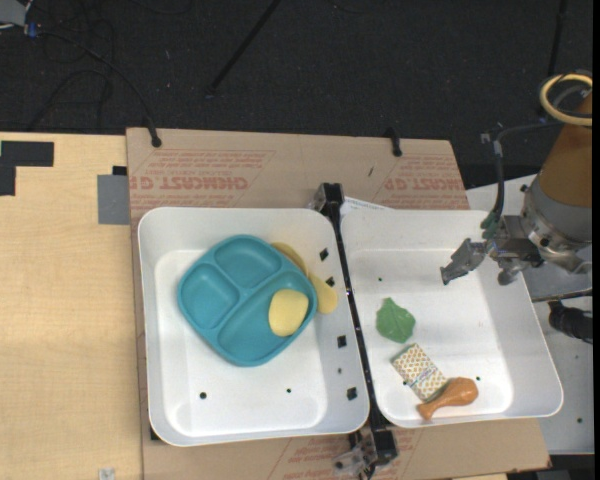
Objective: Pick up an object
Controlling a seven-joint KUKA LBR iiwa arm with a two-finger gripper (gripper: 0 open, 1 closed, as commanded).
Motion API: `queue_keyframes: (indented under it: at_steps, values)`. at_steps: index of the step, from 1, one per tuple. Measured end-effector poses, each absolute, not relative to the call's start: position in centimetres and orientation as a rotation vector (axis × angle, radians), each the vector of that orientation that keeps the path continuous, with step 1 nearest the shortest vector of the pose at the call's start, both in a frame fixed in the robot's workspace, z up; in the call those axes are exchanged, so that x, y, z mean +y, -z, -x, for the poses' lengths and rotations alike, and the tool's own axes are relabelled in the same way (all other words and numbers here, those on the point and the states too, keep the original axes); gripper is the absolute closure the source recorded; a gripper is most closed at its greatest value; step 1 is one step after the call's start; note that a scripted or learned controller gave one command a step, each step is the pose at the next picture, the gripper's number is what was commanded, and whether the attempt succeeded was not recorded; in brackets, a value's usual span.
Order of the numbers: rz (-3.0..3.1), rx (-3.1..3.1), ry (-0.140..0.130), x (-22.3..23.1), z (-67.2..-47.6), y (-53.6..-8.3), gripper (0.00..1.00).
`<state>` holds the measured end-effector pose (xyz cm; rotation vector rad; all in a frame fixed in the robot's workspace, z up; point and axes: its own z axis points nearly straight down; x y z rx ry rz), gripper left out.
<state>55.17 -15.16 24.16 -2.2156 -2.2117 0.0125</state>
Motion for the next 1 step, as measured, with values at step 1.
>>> queue_keyframes:
  at_steps: [1]
  values:
    - [2.221,-2.221,-0.002,-15.17,-55.41,-24.77,0.00]
